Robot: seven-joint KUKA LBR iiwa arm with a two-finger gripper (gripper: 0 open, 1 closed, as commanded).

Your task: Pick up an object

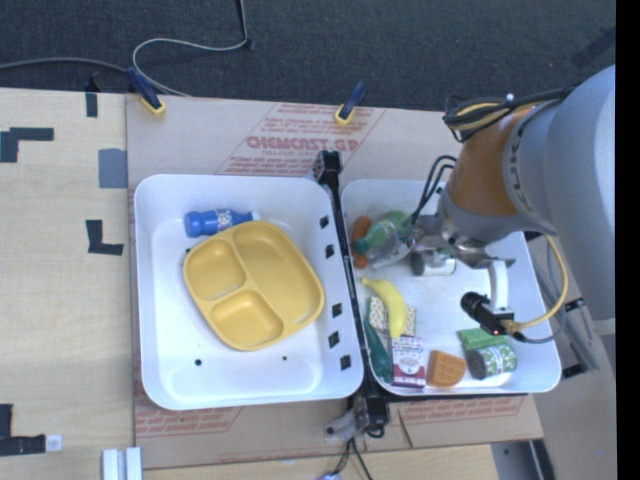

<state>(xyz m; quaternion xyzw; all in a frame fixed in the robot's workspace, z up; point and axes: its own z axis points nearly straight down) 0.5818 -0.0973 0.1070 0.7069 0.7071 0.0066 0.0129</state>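
- My gripper (432,253) hangs low in the right bin (535,368), near its far-left corner; whether it grips anything, I cannot tell.
- The banana (392,305) lies just beside it, among crowded clutter (380,236); I may nudge neighbours or pinch two things.

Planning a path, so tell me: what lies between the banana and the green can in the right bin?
In the camera view, bare white bin floor separates the banana from the green can.
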